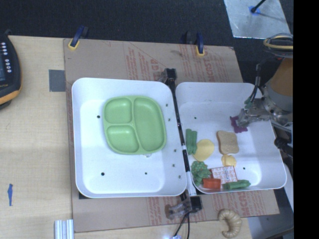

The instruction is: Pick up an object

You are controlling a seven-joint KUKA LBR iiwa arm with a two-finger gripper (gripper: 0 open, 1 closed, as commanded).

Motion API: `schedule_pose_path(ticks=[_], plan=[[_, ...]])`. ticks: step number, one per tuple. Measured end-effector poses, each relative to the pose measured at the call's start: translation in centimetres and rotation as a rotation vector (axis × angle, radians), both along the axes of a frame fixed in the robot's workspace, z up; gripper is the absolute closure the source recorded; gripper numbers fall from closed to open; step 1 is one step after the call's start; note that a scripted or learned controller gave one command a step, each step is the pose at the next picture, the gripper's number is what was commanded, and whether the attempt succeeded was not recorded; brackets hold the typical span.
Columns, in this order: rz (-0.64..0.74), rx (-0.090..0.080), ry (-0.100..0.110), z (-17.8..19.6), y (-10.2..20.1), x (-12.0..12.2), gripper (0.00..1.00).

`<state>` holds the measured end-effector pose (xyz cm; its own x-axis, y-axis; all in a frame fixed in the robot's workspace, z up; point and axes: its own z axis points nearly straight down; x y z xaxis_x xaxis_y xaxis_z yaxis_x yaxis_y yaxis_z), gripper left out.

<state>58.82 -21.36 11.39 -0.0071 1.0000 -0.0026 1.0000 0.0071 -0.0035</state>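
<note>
While the arm leans in from three o'clock, I start at the near edge of the bench, where a curled tan croissant-like piece (231, 222) lies on the cardboard outside the bins, at about five o'clock, beside a black clamp and cable (182, 210) at six.

Moving up, the right bin (264, 171) holds a cluster along its near wall: a green bean-like piece (236, 184), a red piece (211, 183), a white-and-red packet (224, 173), and a leafy green piece (200, 169). Their exact nature is hard for me to make out at this size. Just beyond sit a small yellow chunk (229, 160), a round yellow slice (204, 149), a slice of bread (228, 142) and a green pickle-like piece (191, 137).

At nine o'clock the left bin (89, 178) carries a green divided plate (134, 124).

Farther up, the gripper (247, 116) is low over the right bin's two-o'clock corner, just beside a small purple object (239, 124) that touches its tip. I cannot tell how far the fingers are spread or whether they have hold of the purple object; the metal parts blur together. The wrist and orange band (281, 78) are cut off at the edge.

At the far left, a black and orange pendant (8, 73) is partly cropped.
</note>
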Motion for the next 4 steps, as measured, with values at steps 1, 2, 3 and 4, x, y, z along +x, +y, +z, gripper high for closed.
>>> schedule_pose_path(ticks=[1, 2, 3, 4], plan=[[0.0, 0.0, 0.001, 0.0, 0.0, 0.0, 0.0], [0.001, -0.002, -0.001, 1.0, -0.1, 0.0, 1.0], [0.001, -0.002, 0.0, 1.0, -0.1, 0.0, 0.0], [-0.001, 0.003, 0.002, -2.4, 0.2, 1.1, 0.0]])
